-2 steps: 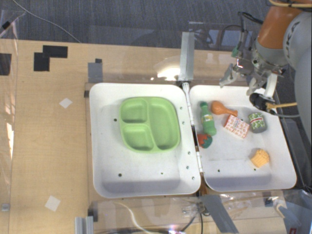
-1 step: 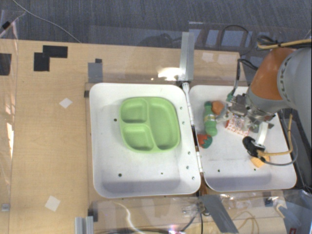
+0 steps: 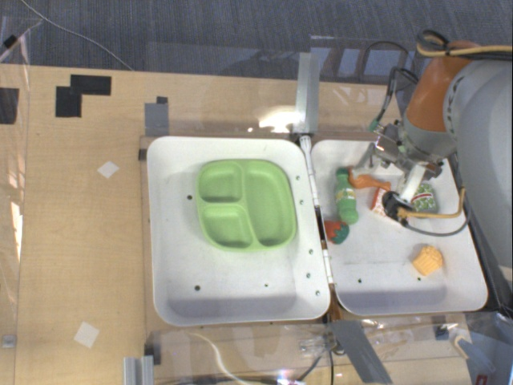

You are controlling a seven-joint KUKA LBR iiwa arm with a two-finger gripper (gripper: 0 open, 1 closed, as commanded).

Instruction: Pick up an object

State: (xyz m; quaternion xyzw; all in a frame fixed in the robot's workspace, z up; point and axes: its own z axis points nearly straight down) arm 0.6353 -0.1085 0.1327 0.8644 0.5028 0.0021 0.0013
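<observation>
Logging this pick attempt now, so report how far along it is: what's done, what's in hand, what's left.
Done: the arm has reached over the right bin, and its claw sits low among the toys near the green bottle. In hand: nothing visibly held; whether it grips anything cannot be told. Left: a clear grasp and lift. The yellow toy lies apart, and the green tray sits in the left bin.

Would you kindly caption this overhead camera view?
Arm's gripper hovers over toys in right bin; green tray in left bin.

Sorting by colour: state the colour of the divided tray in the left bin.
Light green tray, seen in the camera view.
</observation>
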